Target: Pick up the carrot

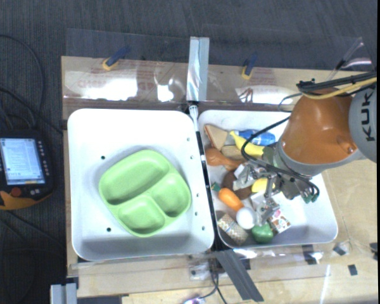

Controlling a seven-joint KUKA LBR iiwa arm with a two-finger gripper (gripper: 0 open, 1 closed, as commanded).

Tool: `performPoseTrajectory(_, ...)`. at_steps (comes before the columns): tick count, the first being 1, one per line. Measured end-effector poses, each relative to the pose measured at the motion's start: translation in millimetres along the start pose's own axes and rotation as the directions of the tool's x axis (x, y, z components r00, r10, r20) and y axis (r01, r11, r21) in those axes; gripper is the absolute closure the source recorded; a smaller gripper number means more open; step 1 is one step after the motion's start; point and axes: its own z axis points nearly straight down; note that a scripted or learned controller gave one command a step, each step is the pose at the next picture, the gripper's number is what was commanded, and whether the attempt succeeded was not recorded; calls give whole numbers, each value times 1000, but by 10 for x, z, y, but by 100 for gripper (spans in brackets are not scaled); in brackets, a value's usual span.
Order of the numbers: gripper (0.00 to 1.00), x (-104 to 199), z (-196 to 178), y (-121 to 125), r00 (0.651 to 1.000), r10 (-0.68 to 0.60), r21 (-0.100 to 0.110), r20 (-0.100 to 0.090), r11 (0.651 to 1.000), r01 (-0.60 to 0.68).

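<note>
Orange and stubby, the carrot (229,198) lay in the right bin (323,223), close to the divider between the two bins, with a white egg (245,218) just below it and a green vegetable (263,234) further toward the bin's lower edge. Other toy foods crowded the same bin's left half. The gripper (264,192) hung over this pile, just right of the carrot; clutter and cabling hid its fingers, so I could not tell whether they were apart or together. The left bin (88,233) held a green divided plate (145,191). Both bins sat on a pale wooden bench (354,189), with clear plastic sheeting (139,84) taped along its far edge. Dark grey carpet (177,11) surrounded the bench, and a control pendant (19,163) with a lit screen lay on the floor at the left, cables trailing from it.
</note>
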Motion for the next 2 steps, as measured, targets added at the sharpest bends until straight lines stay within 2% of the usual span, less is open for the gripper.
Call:
performPoseTrajectory(1, 0, -4, 473, 2, 973, -229, 10, 11, 973, 229)
performPoseTrajectory(2, 100, -30, 363, 5, 973, -229, 14, 17, 973, 229)
